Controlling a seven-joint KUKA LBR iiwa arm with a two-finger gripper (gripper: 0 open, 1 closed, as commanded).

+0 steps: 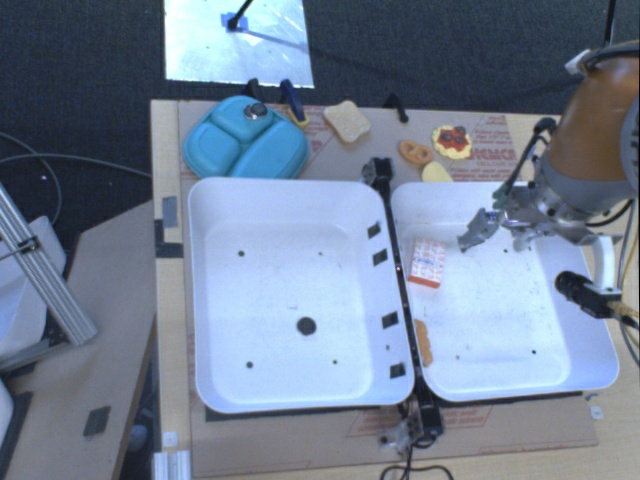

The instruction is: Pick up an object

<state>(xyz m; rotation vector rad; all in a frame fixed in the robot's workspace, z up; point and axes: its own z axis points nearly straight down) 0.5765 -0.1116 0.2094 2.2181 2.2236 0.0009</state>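
White carton (428,264) with red print, right bin (520,368), fingers (476,234) spread, holding nothing

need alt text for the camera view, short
The gripper hangs over the right bin, right of a small white-and-red box lying in it, with an orange item at that bin's left wall. The left bin holds a dark disc. Behind the bins sit a blue tray and toy foods.

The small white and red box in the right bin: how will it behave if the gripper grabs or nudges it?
The small box looks like thin card, so probably light and crushable. It lies flat, so it should slide on the right bin rather than roll. Its low profile may let the gripper slip off.
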